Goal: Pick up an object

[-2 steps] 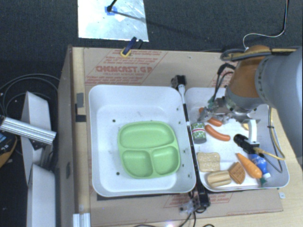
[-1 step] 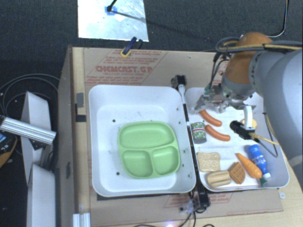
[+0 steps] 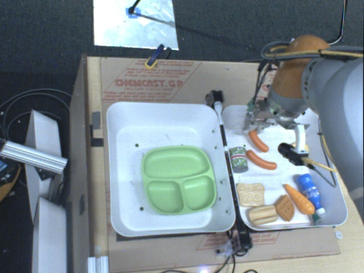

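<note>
Camera view: the end effector (image 3: 257, 120) is hovering over the far end of the right bin (image 3: 341, 206), just above a sausage (image 3: 257, 141), probably lining up a grasp. Whether it is released or clenched cannot be told. A second sausage (image 3: 261, 162) is lying just nearer. The green tray (image 3: 178, 179) is sitting in the left bin (image 3: 122, 129).

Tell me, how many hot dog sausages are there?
2, both in the right bin: one sausage just below the gripper, another beside the can. The arm may hide more.
</note>
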